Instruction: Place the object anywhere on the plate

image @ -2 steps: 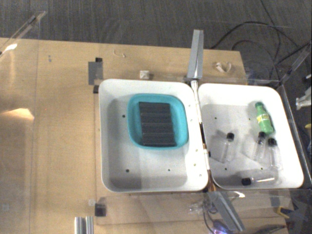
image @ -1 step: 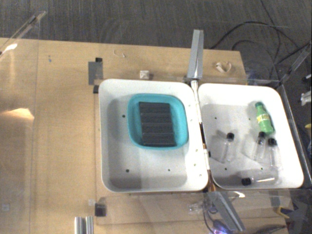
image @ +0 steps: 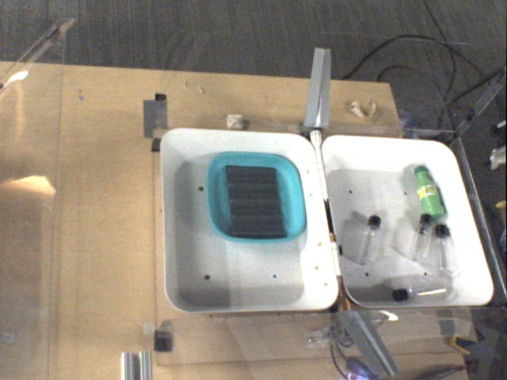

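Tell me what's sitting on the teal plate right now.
A dark ribbed rectangular pad lies on the teal plate in the left bin, covering its middle; what is under the pad is hidden. The green bottle and clear vials lie in the right bin.

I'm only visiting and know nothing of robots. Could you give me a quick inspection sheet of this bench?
Surface: wooden bench bearing two white bins, left bin and right bin.
Job's things: teal plate with a dark ridged insert in the left bin; green bottle in the right bin.
Clutter: several clear vials with black caps in the right bin.
Grippers: nothing seen.
Cables: black cables on the floor, upper right.
Surroundings: grey carpet.
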`<act>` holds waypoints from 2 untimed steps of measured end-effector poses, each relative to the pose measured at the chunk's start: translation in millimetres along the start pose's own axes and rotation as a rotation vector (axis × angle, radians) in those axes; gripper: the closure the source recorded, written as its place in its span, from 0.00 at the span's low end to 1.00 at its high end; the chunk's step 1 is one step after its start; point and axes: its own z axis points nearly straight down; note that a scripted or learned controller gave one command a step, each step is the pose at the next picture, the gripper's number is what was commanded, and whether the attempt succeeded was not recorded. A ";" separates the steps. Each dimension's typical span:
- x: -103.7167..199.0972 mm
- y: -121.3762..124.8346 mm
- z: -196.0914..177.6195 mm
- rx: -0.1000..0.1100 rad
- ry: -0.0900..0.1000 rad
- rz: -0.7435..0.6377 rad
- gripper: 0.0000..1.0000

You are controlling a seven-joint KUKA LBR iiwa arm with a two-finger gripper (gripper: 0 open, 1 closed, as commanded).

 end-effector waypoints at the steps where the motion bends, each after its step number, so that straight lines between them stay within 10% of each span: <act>1: -1.8 2.2 -1.4 -0.002 0.002 0.119 0.00; 2: 0.4 3.5 -11.8 -0.005 0.000 0.109 1.00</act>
